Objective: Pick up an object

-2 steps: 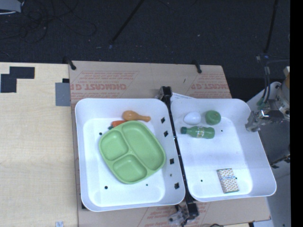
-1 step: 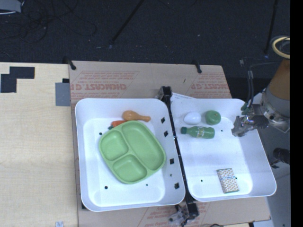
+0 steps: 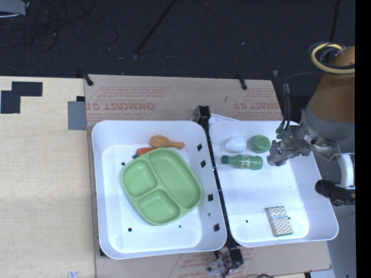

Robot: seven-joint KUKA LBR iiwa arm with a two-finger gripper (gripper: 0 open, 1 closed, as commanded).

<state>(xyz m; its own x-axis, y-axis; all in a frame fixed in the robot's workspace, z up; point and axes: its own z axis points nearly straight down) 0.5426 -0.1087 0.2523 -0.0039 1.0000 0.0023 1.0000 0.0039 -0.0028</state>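
1. The counter [image 3: 46, 172] carries two white bins; the left bin [image 3: 110, 213] holds a green divided plate [image 3: 161, 185]
2. The right bin [image 3: 301, 213] holds a green bottle [image 3: 243, 163], a green ball [image 3: 259, 143] and a white egg [image 3: 235, 144], all at its far end
3. The tool [image 3: 282, 154] hangs just right of the bottle, nothing between its fingers; spread or pressed together I cannot tell
4. Looks like the approach step: next it must shift left over the bottle and drop

- You see the gripper [image 3: 280, 154] low over the right bin [image 3: 301, 213], just beside the green bottle [image 3: 243, 162].
- A green divided plate [image 3: 161, 185] fills the left bin [image 3: 110, 213].
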